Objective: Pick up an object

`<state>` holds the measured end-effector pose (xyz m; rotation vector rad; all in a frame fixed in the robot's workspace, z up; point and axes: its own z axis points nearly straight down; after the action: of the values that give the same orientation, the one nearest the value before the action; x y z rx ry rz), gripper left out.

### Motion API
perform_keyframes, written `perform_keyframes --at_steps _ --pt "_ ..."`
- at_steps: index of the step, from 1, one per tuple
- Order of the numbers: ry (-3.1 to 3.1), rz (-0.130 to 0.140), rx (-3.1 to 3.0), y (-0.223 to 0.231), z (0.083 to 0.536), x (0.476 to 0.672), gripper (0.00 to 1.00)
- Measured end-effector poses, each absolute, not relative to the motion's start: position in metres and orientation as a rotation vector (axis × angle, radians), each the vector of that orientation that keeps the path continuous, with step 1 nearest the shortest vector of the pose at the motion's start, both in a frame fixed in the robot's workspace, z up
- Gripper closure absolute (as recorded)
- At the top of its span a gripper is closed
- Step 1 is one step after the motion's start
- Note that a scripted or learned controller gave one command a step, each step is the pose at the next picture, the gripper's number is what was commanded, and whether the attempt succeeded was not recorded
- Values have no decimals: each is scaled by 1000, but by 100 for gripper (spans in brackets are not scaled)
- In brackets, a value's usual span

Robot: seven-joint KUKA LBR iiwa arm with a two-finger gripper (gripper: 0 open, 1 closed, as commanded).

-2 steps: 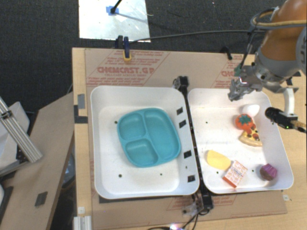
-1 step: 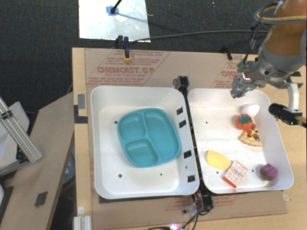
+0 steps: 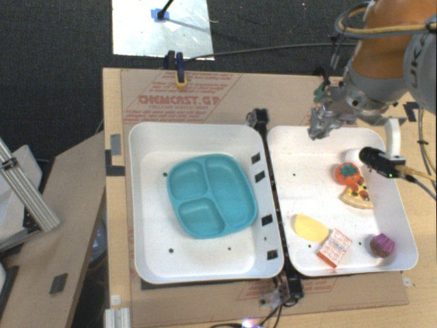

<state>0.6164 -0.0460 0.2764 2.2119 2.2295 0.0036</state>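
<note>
End effector (image 3: 318,130) was seen above right bin's (image 3: 300,149) far-left corner; finger state could not be told. Tomato (image 3: 348,174), pizza slice (image 3: 358,197), lemon (image 3: 311,227) were noted nearer.

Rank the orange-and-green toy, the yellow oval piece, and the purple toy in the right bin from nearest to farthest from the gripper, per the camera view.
Gripper sits over the right bin's back left part.
1. Orange-and-green toy: back right of the bin, nearest.
2. Yellow oval piece: front left of centre, farther.
3. Purple toy: front right corner, farthest.
</note>
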Motion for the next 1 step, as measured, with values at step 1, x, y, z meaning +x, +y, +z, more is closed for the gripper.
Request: perform_keyframes --at_steps 1 --pt "2231 4 2211 6 277 616 100"
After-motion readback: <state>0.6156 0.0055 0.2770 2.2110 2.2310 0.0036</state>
